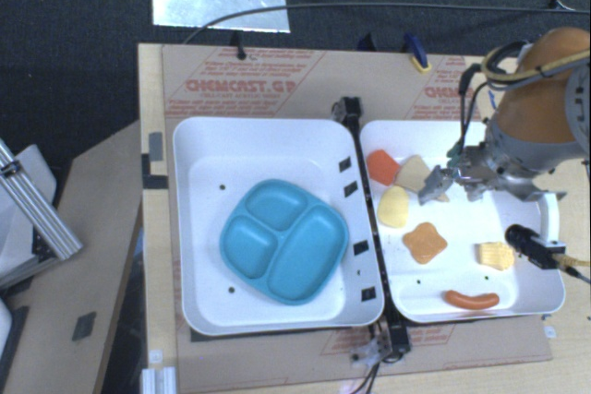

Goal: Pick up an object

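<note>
From above, the bench [277, 69] carries two glossy white bins. The left bin [208, 152] holds a smooth blue plastic tray [283, 240] with three compartments. The right bin [536, 291] holds toy foods: an orange-red lump [382, 166], a pale wedge [413, 171], a rounded yellow piece [393, 207], an orange scalloped piece [425, 242], a ridged yellow block [495, 255] and a sausage [472, 299]. The grey pincer [436, 188] hangs just beside the wedge; whether it is apart or together, I cannot tell.
</note>
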`<state>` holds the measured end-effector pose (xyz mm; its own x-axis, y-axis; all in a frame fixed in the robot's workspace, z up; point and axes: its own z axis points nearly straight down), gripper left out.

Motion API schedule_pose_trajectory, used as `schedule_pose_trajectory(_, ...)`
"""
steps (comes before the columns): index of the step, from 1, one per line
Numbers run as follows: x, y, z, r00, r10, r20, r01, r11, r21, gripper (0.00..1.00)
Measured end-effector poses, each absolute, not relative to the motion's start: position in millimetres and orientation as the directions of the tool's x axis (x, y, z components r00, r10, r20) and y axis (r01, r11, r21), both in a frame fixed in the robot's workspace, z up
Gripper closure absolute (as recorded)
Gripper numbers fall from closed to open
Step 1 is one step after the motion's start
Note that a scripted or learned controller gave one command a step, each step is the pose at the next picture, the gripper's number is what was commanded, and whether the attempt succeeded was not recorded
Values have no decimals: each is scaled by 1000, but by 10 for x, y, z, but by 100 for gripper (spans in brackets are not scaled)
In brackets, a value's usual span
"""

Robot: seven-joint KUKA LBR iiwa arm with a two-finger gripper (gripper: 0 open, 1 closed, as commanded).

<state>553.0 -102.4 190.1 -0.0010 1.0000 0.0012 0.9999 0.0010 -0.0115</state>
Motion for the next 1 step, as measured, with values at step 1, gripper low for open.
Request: schedule_pose_trajectory(1, 5560, -1021, 1967, -3, 1000, 0, 1000, 3, 1, 0)
